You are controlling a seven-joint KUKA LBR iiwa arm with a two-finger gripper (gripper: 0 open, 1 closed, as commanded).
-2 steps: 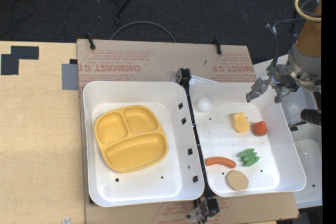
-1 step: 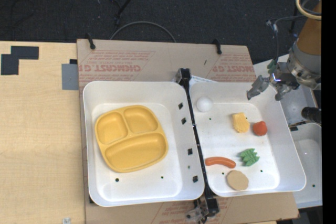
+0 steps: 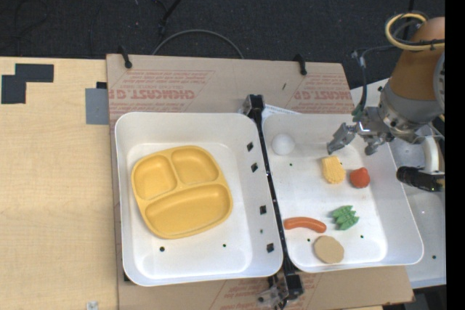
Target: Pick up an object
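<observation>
Objects lie clear; arm partly cropped.

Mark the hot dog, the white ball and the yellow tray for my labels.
hot dog (image 3: 304, 224): camera view, middle of its length.
white ball (image 3: 282, 144): camera view, its top.
yellow tray (image 3: 182, 190): camera view, its large compartment.

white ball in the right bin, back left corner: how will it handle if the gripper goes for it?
The white ball looks round and smooth, so it will probably roll away if nudged off-centre. It lies near the right bin wall, which may block one finger. It seems small and light, likely easy to lift once squeezed squarely.
</observation>
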